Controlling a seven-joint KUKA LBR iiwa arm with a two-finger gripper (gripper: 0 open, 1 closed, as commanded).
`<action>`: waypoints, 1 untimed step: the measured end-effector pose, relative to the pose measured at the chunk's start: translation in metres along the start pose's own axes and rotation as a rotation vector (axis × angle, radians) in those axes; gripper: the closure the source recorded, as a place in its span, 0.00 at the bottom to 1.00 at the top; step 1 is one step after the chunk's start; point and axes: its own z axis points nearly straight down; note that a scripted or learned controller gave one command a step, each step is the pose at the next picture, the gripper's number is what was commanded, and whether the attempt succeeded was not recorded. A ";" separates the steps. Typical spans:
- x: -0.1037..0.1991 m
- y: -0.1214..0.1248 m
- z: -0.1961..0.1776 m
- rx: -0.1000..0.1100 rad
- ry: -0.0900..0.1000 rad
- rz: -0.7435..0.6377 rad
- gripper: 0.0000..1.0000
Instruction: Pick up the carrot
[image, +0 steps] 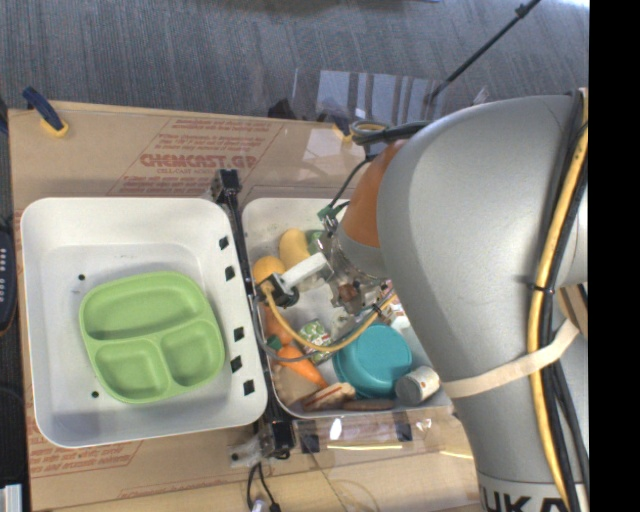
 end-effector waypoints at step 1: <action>-0.019 -0.005 0.000 0.000 -0.002 0.066 0.00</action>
